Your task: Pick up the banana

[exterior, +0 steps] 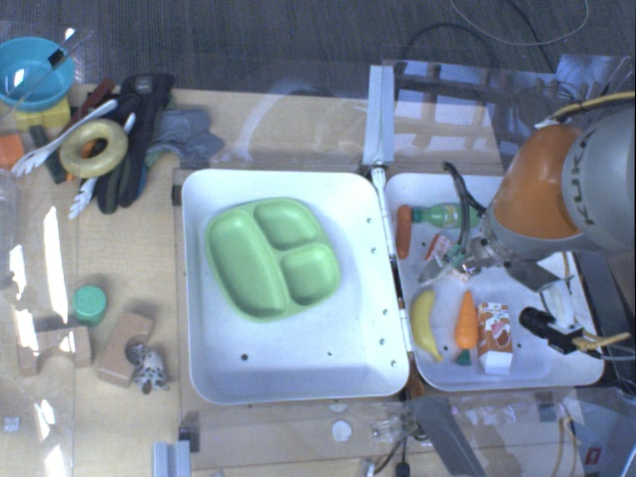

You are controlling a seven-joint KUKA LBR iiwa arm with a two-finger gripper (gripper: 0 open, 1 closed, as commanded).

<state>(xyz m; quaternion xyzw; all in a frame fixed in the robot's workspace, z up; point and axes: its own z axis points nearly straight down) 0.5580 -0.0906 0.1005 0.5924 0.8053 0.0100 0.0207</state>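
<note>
We see the banana [424,324] lying in the right bin [556,371], near its left wall, lengthwise front to back. Just right of it: a carrot [465,323], then a small carton [495,337]. Toward the back of the same bin, a red sausage-like piece [403,230] by the left wall and a green bottle [440,215] on its side. The arm [566,187] hangs over the right bin's back half, orange band up top. The claw [459,255] sits low among clutter behind the banana, clear of it; we cannot tell whether it's clenched or released, too blurred. Nothing visibly gripped. Left bin [288,366] holds a green divided tray [272,256]. On the surface [119,266] left of the bins: blue bowl [35,71], yellow ring [93,147], green cap [89,303], wooden block [125,345]
</note>
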